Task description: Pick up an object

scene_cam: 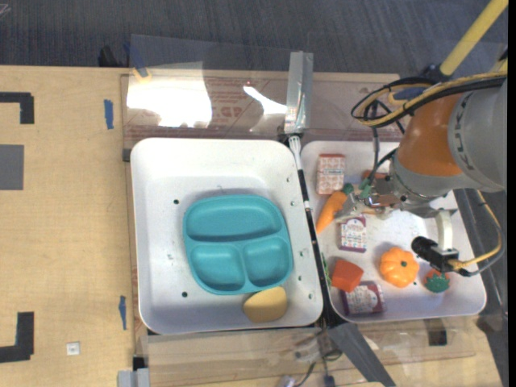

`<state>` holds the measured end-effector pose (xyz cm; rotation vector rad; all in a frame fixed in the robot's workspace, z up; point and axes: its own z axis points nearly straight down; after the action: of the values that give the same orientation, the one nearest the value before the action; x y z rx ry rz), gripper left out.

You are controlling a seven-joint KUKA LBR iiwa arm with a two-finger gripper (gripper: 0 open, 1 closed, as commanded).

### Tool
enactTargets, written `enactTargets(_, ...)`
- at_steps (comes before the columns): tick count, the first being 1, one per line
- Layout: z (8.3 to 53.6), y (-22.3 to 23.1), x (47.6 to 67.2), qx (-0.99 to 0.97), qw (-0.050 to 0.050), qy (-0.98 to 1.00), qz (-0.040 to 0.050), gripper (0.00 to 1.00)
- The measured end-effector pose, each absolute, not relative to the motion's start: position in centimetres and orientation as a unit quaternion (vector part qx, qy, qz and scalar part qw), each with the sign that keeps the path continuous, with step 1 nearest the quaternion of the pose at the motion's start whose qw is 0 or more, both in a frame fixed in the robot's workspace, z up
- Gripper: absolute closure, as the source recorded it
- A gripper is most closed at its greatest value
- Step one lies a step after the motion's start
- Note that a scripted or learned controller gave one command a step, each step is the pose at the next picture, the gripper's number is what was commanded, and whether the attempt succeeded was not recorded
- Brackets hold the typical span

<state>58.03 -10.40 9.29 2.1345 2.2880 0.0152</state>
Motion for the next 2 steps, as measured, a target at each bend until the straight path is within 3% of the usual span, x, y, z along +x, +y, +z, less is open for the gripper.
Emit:
enactTargets(1, 9.4, -10.0, 61.9, 0.765, -0.008, 0.644, -0.0072, 0.0)
enactTargets(2, 9.3, -10.6, 64.8, 0.738, -0.037, 0.672, -0.034, 0.0)
